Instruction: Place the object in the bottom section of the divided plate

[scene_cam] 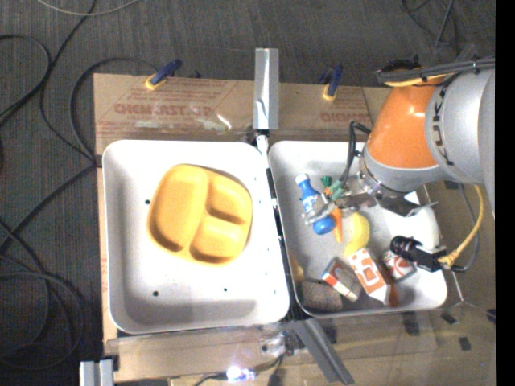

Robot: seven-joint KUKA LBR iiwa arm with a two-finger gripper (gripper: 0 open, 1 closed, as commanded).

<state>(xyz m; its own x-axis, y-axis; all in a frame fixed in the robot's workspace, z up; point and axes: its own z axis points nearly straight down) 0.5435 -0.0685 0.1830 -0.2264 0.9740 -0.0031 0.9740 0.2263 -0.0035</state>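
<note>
The arm is reaching into the right bin, its gripper hanging low over the clutter there; the step in hand appears to be the pick, not yet the transfer. Whether the pincer is apart or clamped on anything cannot be told from this angle. The object to be moved is not identified by the task; candidates lying beneath or beside the gripper are a blue-and-white bottle, a blue ball-like item, a yellow fruit-shaped piece and an orange carrot-like piece. An orange-and-white carton and a grey rock-like lump are lying nearer the bin's lower edge.

The yellow divided plate is sitting in the left bin, its compartments bare. The next move is calling for a secure grasp, a lift over the divider between bins, and a release into the plate's bottom section.

The bins are resting on a cardboard sheet clamped at its far edge; cables are trailing across dark carpet.
</note>
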